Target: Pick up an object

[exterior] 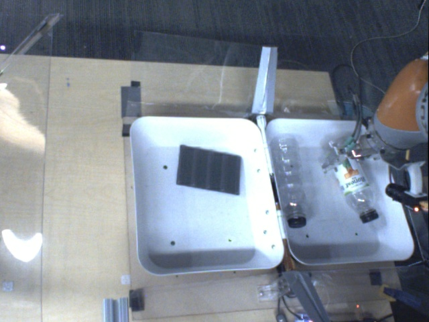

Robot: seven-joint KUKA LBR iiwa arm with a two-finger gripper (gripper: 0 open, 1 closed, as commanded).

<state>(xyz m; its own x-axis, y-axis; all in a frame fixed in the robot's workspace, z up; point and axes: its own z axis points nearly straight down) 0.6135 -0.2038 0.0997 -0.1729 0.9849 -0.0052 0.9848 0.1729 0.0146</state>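
Pale wood bench (pixel 67 180) on dark carpet (pixel 201 5). Left bin (pixel 201 263) holds a dark ribbed pad (pixel 208 170); right bin (pixel 335 250) a clear bottle (pixel 289 180) and a labelled bottle (pixel 353 186), gripper (pixel 347 151) at its far end, its opening impossible to tell.

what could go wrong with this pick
The labelled bottle is clear, round and lying on its side by the gripper; it may roll or slip out of a grasp. The other bottle hugs the wall of the right bin, leaving little room to get around it.
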